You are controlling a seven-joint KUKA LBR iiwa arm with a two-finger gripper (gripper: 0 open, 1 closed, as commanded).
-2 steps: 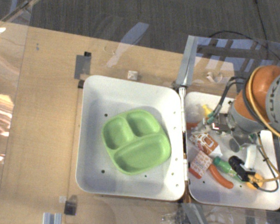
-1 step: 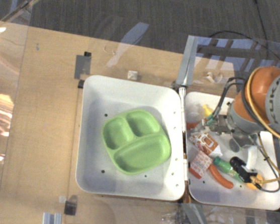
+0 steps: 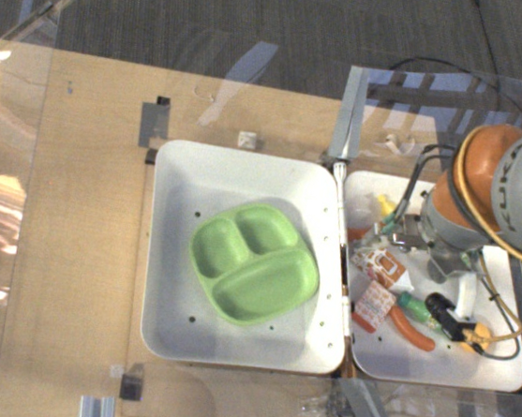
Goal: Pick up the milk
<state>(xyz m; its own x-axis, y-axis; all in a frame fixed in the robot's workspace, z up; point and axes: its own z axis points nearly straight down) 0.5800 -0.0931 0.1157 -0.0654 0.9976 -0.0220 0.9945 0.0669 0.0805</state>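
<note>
1. Left bin [image 3: 168,239]: white, shallow; contains one green divided plate [image 3: 252,263] with three compartments, lying flat near the middle.
2. Right bin [image 3: 430,370]: white, shallow; contains a cluster of small items.
3. Milk [image 3: 374,305]: small red-and-white carton, lying tilted near the right bin's left wall, just beside a second red-and-white packet [image 3: 380,264] above it.
4. Carrot [image 3: 413,328]: orange with green end, just right of the milk.
5. Arm [image 3: 518,192]: grey with orange band, over the right bin's upper part.
6. Gripper [image 3: 442,265]: low over the right bin, apart from the milk; its state cannot be told.
</note>
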